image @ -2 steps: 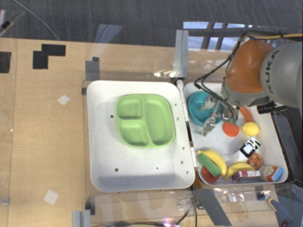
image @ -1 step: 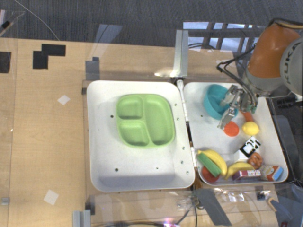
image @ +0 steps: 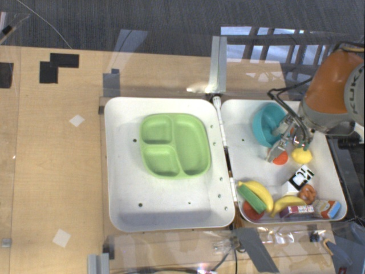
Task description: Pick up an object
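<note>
Camera view, read from left to right. The wooden bench point(image: 51, 153) carries two shallow white bins side by side. The left white bin point(image: 122, 204) holds one light-green plastic divided plate point(image: 174, 145) with three compartments, lying flat near the bin's centre.

The right white bin point(image: 242, 153) holds the loose items. Along its near edge, from left: a yellow plastic banana point(image: 259, 192) lying across a green-and-red item point(image: 251, 201), then a second yellow banana-shaped piece point(image: 288, 202), a purple-and-white packet point(image: 299, 212), and a small reddish-brown item point(image: 308, 193). A black-and-white patterned cube point(image: 301, 177) sits just above this group. Toward the far side of the bin a teal plastic bowl point(image: 267, 124) rests tilted on its side. Between bowl and cube lie a small orange-red round object point(image: 280, 158) and a small yellow lemon-shaped object point(image: 301, 155), close to each other.

The grey arm with its orange band point(image: 331, 87) enters from the right edge and leans down and leftward over the far right part of this bin. The two-finger gripper point(image: 289, 144) is positioned low, just beside the bowl's open side, directly above the orange-red and yellow objects. Whether its jaws are parted or closed cannot be determined, nor whether any object is gripped.
</note>
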Available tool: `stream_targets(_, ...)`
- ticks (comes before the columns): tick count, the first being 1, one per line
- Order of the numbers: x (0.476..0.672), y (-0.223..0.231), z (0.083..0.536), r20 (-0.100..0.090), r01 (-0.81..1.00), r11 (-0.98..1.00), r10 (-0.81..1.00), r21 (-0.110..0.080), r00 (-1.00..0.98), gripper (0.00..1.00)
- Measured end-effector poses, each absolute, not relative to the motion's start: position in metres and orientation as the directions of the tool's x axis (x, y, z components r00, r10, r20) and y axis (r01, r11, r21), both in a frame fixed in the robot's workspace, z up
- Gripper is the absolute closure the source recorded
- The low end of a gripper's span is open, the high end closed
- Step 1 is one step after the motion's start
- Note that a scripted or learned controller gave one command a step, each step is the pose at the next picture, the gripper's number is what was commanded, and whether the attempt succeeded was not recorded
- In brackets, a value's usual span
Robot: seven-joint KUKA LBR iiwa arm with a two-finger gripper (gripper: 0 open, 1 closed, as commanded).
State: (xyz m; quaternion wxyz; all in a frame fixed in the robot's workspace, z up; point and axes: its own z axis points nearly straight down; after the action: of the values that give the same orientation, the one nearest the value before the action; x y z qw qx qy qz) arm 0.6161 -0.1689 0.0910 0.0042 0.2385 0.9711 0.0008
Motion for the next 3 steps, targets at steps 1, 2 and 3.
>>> stream_targets(1, 0.584, -0.141, 0.09, -0.014, 0.57, 0.822, 0.57, 0.007, -0.822, 0.0)
stream_targets(2, 0.601, -0.082, 0.091, -0.016, 0.607, 0.795, 0.607, 0.012, -0.795, 0.0)
stream_targets(3, 0.601, -0.142, 0.118, -0.01, 0.635, 0.773, 0.635, 0.005, -0.773, 0.0)
